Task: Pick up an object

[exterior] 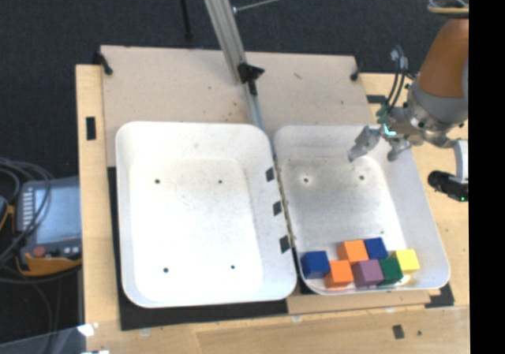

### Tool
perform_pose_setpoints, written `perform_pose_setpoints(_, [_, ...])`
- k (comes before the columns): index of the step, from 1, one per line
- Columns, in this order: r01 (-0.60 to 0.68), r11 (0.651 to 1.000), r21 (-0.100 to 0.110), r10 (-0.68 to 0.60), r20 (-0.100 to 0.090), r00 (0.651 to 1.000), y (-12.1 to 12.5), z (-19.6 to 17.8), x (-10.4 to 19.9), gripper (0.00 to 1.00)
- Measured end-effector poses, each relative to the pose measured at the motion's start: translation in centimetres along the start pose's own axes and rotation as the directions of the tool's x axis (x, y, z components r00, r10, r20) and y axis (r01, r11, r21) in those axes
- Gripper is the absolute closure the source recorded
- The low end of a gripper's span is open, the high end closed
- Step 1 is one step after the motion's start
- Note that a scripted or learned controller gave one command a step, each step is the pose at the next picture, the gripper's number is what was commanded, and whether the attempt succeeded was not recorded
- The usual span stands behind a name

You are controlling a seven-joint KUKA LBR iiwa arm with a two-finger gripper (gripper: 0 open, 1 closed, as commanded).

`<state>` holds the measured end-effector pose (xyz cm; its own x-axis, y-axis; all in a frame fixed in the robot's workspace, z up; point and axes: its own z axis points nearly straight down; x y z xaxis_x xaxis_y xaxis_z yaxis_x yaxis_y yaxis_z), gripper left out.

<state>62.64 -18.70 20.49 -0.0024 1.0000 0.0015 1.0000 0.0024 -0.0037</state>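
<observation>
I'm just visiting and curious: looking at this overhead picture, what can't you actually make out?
- The tool, camera view: small and blurred above the right bin's far edge.
- The arm: cut off by the right edge, so its base stays unseen.
- The blocks in the right bin's near corner: packed tightly, so some faces hide behind neighbours.
- The grey device at left: cut off by the left edge; its screen is unreadable.

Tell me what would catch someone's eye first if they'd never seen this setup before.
Probably the cluster of coloured blocks, blue, orange, purple, green and yellow, packed into the near corner of the right bin. Next, the arm's orange band at the right edge, with the gripper open above that bin's far side, holding nothing. The left bin beside it is plain white with faint specks.
</observation>
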Motion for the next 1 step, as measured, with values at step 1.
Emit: perform_pose_setpoints(1, [0.002, 1.0, -0.004, -0.002, 0.003, 1.0, 0.08, -0.31, -0.08, 0.0])
